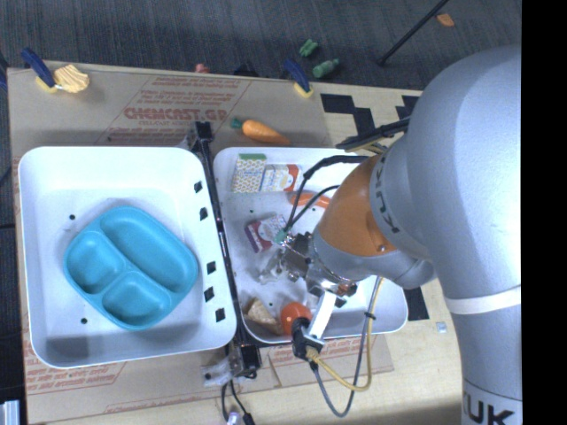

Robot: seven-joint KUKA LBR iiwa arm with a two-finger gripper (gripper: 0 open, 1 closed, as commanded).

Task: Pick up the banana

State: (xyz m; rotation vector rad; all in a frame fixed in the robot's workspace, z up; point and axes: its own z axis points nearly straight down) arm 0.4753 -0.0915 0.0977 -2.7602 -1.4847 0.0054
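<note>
The hand (285, 257) hangs low in the right bin (390, 312); its grip I cannot tell. The banana isn't clearly identifiable among clutter, so it may grab the red packet (259, 235) instead.

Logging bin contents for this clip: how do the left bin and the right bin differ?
The left bin holds a single blue divided tray; the right bin holds several small mixed items. The arm reaches into the right bin, not the left bin. Both are shallow, white, side by side.
</note>
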